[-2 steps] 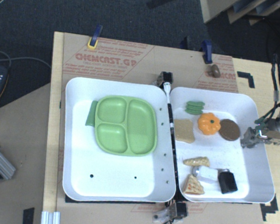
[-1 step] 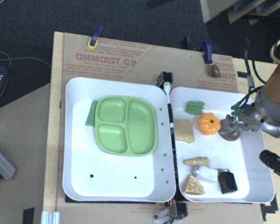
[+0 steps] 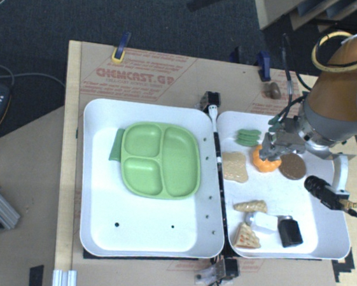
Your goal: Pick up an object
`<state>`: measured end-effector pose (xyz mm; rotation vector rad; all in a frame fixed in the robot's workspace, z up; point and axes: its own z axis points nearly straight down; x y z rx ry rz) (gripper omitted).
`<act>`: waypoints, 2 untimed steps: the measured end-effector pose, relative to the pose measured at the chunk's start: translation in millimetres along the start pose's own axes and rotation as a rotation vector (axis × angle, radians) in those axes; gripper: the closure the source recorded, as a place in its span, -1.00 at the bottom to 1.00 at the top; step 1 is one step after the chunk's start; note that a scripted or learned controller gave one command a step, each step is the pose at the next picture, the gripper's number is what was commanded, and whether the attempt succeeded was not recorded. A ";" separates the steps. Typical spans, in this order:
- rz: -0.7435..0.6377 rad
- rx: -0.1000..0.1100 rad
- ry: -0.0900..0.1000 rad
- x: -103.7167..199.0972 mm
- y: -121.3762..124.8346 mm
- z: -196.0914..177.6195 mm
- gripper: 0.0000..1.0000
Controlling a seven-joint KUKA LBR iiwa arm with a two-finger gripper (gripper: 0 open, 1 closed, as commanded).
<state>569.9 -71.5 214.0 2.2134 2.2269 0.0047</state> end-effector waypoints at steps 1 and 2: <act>0.004 0.001 -0.001 9.4 5.1 -0.8 1.00; 0.005 -0.001 -0.001 16.0 4.0 -20.2 1.00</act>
